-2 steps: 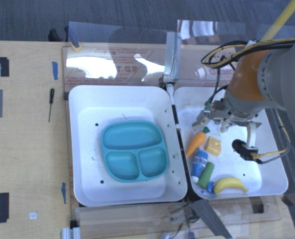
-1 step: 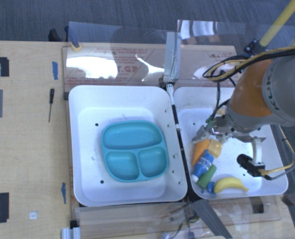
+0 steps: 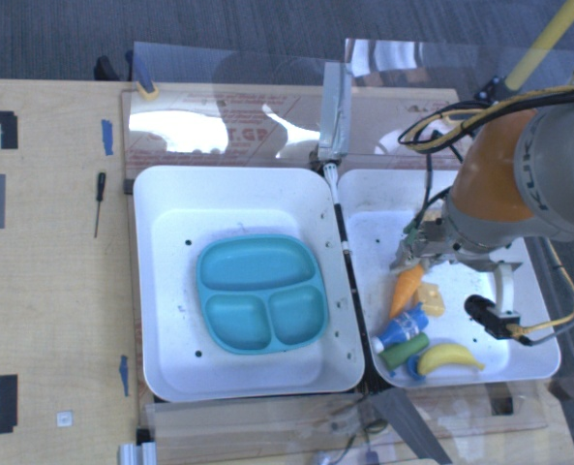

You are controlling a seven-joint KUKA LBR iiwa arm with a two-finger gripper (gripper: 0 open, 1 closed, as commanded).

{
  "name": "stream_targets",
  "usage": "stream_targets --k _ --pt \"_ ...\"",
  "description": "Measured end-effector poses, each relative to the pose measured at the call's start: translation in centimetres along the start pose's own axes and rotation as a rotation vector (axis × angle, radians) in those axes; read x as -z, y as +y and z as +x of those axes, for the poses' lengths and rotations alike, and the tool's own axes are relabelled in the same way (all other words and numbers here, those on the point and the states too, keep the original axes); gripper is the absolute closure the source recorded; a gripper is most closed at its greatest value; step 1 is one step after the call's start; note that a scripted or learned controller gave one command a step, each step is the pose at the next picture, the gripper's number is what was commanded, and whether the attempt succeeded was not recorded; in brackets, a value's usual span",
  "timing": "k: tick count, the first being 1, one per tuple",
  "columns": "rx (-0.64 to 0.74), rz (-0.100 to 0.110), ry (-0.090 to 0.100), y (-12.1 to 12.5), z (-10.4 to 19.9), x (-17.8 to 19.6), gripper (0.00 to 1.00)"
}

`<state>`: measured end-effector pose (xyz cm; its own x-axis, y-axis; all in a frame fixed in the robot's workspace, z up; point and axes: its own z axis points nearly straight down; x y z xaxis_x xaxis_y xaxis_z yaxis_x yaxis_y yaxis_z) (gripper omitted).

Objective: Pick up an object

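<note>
Well, the arm hangs over the right bin, and its gripper sits just at twelve o'clock of an orange carrot-shaped toy; whether it is clenched or released I cannot tell. At six o'clock of the carrot lie a blue bottle, a green piece and a yellow banana, none with readable lettering. Over in the left bin rests a teal divided plate.

The arm runs off the right edge and covers the upper part of the right bin, hiding the claw's fingers where its wrist meets the carrot.
</note>
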<state>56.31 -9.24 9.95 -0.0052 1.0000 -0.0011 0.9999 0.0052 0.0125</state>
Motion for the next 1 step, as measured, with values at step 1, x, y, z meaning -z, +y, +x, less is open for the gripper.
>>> stream_targets --k 1 --pt "0.014 0.004 0.003 3.84 6.53 8.87 1.00"
